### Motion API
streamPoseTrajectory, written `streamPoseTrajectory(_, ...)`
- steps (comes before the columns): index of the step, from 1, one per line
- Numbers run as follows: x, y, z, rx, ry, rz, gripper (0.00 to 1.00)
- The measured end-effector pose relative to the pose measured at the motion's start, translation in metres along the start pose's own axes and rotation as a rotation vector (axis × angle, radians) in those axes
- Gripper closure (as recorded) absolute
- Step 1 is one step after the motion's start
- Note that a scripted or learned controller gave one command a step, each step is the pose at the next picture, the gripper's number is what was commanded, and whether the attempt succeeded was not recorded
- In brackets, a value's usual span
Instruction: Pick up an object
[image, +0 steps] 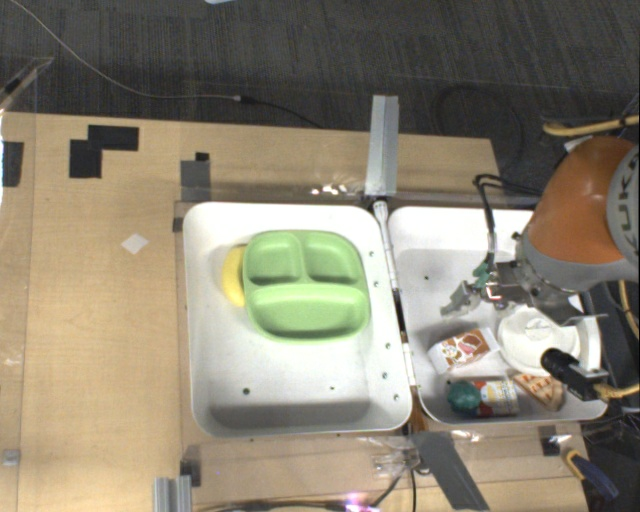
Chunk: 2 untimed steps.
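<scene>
My gripper (478, 295) hangs over the middle of the right bin (430, 250), reaching in from the right under the orange-banded wrist. Just below it and slightly left lies a small red and white packet (463, 350). Nearer the front wall lie a small bottle with a green cap (480, 397) and an orange, pizza-like wedge (541, 389). None of these touches the gripper. In the left bin (290, 390) a green divided plate (304, 283) rests on top of a yellow thing (232, 277), of which a strip shows at the plate's left edge.
A metal divider post (381, 150) stands behind the seam between the two bins. The wooden bench (90, 330) stretches to the left with black markers (100, 148) on it. Cables trail at the right edge near the arm.
</scene>
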<state>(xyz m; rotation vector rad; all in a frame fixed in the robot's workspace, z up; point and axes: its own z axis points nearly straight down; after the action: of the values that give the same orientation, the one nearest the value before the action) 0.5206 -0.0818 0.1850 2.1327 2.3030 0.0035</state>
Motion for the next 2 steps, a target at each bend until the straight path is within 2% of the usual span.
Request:
streamPoseTrajectory(1,-0.017,0.009,0.096,-0.010,-0.002,-0.039,0.00)
streamPoseTrajectory(2,-0.010,-0.029,0.095,-0.016,-0.005,-0.050,0.00)
